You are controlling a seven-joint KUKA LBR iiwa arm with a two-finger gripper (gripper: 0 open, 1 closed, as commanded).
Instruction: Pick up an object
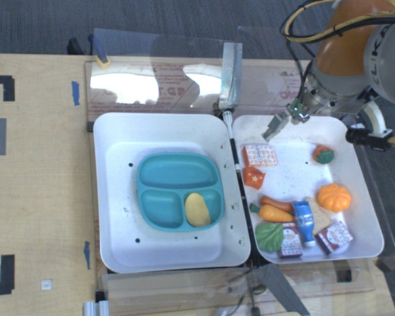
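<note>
The pincer (274, 128) hangs seemingly empty above the right bin (365, 176).

Orange pumpkin (334, 197), carrot (275, 211), blue can (303, 221), small cartons scattered in right bin (372, 232)

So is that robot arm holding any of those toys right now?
No, nothing is held. The gripper hangs above the back of the right bin, with no toy between its fingers.
</note>
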